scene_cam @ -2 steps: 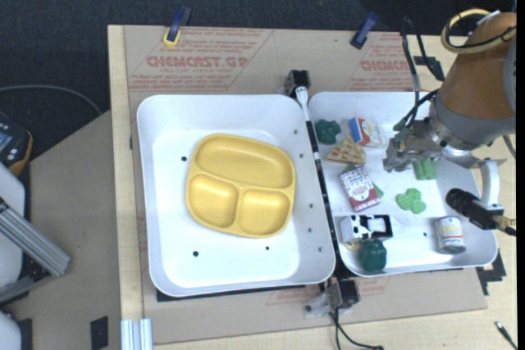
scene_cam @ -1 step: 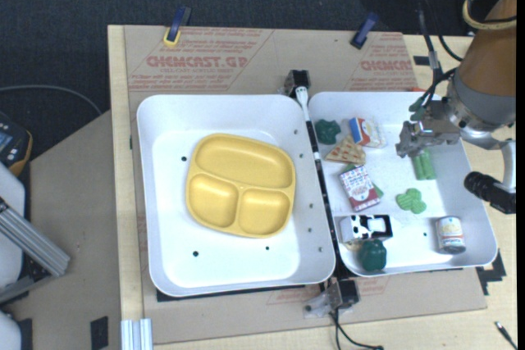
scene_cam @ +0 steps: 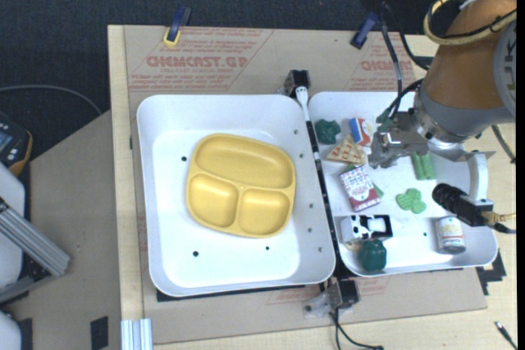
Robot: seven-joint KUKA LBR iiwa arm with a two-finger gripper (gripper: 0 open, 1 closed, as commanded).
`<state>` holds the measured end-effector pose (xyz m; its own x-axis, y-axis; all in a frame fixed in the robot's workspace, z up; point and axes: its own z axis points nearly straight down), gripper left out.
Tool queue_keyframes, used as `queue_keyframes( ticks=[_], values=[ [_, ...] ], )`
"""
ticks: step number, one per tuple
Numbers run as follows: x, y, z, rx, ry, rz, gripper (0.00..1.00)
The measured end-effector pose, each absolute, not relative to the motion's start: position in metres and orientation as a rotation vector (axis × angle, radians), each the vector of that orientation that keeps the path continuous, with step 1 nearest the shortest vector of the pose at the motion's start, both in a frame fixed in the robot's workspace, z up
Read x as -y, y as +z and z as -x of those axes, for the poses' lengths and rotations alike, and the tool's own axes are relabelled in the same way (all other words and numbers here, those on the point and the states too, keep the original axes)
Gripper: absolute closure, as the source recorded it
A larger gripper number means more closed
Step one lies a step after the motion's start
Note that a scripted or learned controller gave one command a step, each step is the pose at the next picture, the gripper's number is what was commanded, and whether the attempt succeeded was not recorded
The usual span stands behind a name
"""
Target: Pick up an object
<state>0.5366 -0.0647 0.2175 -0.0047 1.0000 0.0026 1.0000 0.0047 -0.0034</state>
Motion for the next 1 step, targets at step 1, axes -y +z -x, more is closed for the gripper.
queue_keyframes(
  ticks=[1],
  values=[
    [0.0099,0.2294,-0.5333,2.229,-0.005,2.214,1.00]
  ],
)
